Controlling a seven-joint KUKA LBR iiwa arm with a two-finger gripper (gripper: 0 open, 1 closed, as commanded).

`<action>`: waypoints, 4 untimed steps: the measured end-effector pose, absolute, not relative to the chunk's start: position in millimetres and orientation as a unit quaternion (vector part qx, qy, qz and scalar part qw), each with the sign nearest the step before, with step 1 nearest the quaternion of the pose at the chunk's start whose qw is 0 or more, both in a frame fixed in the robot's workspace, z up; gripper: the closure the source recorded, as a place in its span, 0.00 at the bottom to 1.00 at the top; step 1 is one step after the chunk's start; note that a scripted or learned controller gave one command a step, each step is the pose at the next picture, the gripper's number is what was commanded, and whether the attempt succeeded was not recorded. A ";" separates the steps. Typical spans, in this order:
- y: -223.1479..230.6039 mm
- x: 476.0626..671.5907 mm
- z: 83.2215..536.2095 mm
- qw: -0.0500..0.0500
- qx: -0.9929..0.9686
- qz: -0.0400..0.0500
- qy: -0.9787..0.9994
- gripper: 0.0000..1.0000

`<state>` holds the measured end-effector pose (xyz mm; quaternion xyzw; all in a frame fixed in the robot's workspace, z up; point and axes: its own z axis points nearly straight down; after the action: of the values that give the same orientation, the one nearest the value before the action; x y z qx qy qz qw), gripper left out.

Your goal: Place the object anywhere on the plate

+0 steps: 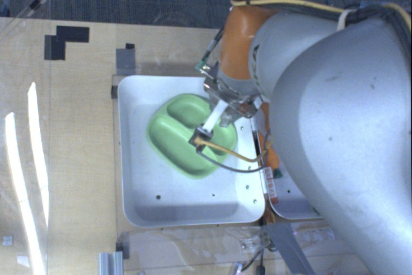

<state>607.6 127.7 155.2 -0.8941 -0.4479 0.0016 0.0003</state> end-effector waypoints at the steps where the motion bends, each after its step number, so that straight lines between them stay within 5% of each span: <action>1: 149.0 565.7 225.0 0.000 -0.924 0.000 -0.382 1.00; 2: 97.6 544.6 237.9 0.000 -0.931 0.000 -0.366 1.00; 3: 166.1 591.9 205.0 0.000 -0.905 0.001 -0.426 1.00; 4: 142.8 579.2 245.2 0.000 -0.922 0.000 -0.388 1.00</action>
<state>579.2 142.8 245.2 -0.9217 -0.3878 -0.0004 -0.0003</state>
